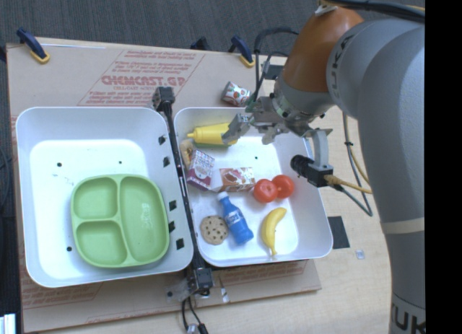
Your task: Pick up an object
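the gripper (245, 129) hangs over the far end of the right bin (312, 218), its two fingers spread apart with nothing between them. one grey finger (232, 131) reaches down beside the near end of the yellow mustard bottle (208, 135), the other sits a little back toward the wrist.

the bottle is the nearest candidate. it lies just to the tool's left in this view, on its side, with its long axis running away from the fingers toward the divider between the bins, cap end farthest out. the nearest finger looks touching or just beside the bottle's butt end; which of the two i cannot tell from this slant.

my judgement: the move turns on that offset. the fingers stand at the end of the bottle rather than astride it, so closing here would likely catch air or nudge the bottle along its length. a short shift along the bottle's axis, jaws set across its narrow width, seems called for.

the tomatoes (273, 189), snack packets (216, 172), blue bottle (235, 219), cookie (214, 230) and banana (271, 230) lie farther off, toward the tool's near side.
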